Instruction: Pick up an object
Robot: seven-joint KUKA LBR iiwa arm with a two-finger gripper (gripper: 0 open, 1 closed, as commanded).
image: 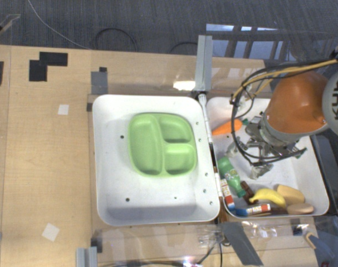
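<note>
From the camera above, we look down on a pale wooden worktop (40, 166) carrying two shallow white bins side by side. The left bin (110, 199) holds one thing: a green divided plate (160, 143) with three compartments, lying flat near its middle. The right bin (319, 196) holds the loose things to choose from, gathered mostly along its left wall and near corner, probably where they slid to rest. We count one orange carrot (227, 128), one green bottle (226, 167), one yellow banana (267, 196), one tan bread roll (291, 193), and what seem to be a few markers (252, 209), though they overlap. The arm's orange band (294, 104) hangs over this bin with the gripper (261, 163) low among cables; we cannot tell how it is set, and nothing is visibly held.
</note>
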